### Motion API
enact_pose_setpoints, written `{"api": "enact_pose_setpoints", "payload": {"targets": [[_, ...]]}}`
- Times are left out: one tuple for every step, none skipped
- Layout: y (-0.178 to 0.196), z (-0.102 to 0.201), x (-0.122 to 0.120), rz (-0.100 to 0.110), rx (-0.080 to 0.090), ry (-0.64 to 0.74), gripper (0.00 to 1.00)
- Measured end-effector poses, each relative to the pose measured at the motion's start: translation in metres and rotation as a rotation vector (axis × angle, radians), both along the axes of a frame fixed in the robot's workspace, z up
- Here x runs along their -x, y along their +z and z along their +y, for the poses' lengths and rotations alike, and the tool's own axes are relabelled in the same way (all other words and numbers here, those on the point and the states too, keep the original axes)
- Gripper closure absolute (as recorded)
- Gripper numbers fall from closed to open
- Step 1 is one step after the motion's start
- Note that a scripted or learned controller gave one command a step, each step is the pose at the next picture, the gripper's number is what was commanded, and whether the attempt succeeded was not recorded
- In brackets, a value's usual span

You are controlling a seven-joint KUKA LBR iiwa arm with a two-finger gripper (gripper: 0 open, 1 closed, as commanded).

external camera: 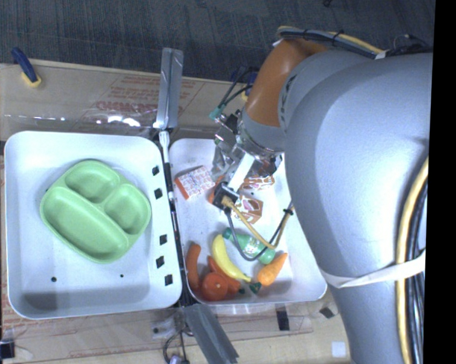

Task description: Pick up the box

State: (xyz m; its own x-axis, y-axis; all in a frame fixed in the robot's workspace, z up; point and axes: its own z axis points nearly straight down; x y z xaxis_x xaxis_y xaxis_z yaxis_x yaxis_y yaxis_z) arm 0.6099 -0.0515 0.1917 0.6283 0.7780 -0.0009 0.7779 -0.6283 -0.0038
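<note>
In the camera view, the gripper (227, 168) hangs over the far part of the right bin (190, 152); whether it is wide or narrow, I cannot tell. The box (192, 182), orange and white, lies just left of it, near the bin's left wall. A banana (227, 259) and a carrot (270, 269) lie at the near side. The left bin (30, 282) carries a green plate (96, 208).

**Arm, one.** Large grey smooth-shelled robot arm (356, 145), seen from above, entered from the right of the camera view; the right third of the view is taken up by its bulk.

**Band.** Orange collar (270, 78), set above the wrist at upper centre.

**Wrist.** Angled down and leftward.

**Hand.** Silver-grey metal hand (227, 159), carried low below the orange collar, pointed downward. Whether it is spread or closed cannot be made out.
</note>
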Motion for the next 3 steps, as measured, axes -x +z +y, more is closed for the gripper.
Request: {"api": "enact_pose_setpoints", "payload": {"targets": [[-0.001,0.146,0.116,0.003,0.001,-0.100,1.00],[0.007,0.206,0.134,0.001,0.003,-0.302,1.00],[0.037,0.121,0.097,0.002,0.002,-0.346,1.00]]}}
